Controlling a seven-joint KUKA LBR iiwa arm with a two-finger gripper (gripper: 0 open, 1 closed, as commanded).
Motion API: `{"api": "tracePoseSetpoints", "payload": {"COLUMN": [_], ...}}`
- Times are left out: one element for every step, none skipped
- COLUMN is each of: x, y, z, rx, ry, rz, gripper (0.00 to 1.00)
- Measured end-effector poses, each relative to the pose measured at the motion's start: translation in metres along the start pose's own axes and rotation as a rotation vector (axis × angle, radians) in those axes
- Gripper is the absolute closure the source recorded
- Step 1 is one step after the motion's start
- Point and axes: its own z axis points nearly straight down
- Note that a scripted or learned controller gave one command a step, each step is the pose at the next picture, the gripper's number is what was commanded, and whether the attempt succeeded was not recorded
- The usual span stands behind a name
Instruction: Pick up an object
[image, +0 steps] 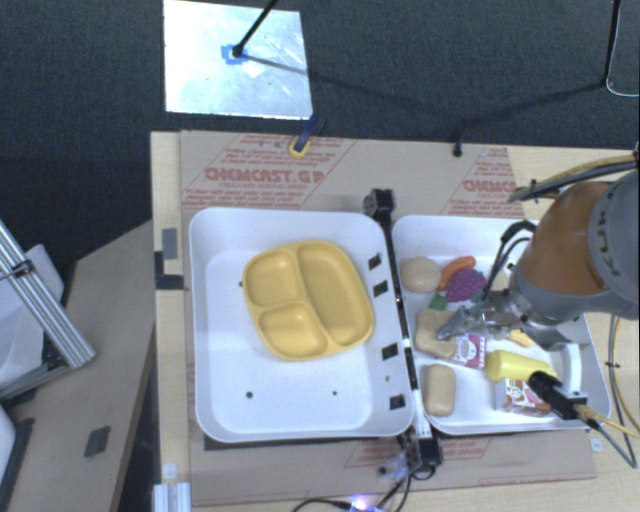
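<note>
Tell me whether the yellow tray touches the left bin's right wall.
Apart. The camera view shows bare white floor between the yellow tray and the right wall of the left bin.

The two shallow white bins (215, 330) appear to be smooth, slightly glossy plastic. The yellow three-compartment tray (305, 298) has a smooth, satin plastic finish. The brown printed board (270, 172) beneath is matt, like cardboard. The square grey plate (238, 60) looks like brushed, reflective metal. The dark floor covering (70, 110) appears rough and textile.
</note>
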Motion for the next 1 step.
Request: {"api": "tracePoseSetpoints", "payload": {"x": [0.0009], "y": [0.0044], "z": [0.0052], "rx": [-0.003], "ry": [-0.001], "rz": [-0.001], "gripper": [0.00]}}
